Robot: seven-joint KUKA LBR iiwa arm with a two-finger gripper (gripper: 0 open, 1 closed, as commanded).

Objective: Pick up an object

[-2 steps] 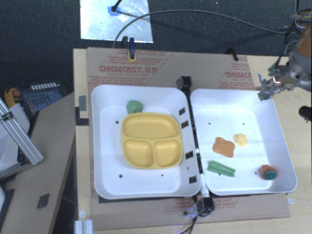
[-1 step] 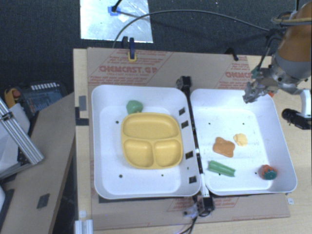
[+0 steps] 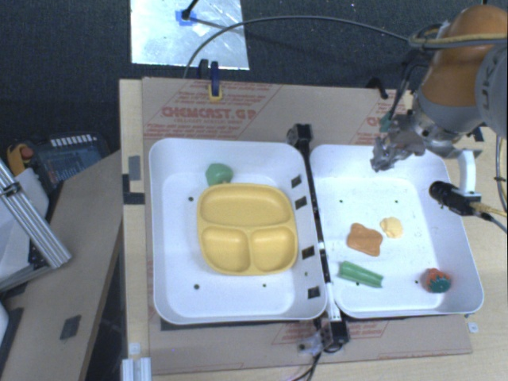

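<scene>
Right bin: the claw hangs over its far edge; every loose piece here lies on the near side of it.
Bread: nearest sizeable target, toward the camera and slightly left of the claw, well apart.
Green stick: farther on that line, long axis running left-right.
Red-green piece: farthest, near and right of the claw.
Yellow piece: closest, straight toward the camera.
Claw state: cannot tell; nothing seen in it.

Dark carpet surrounds my cardboard-topped bench; a foil sheet lies beyond it, a tan side table at left.
</scene>
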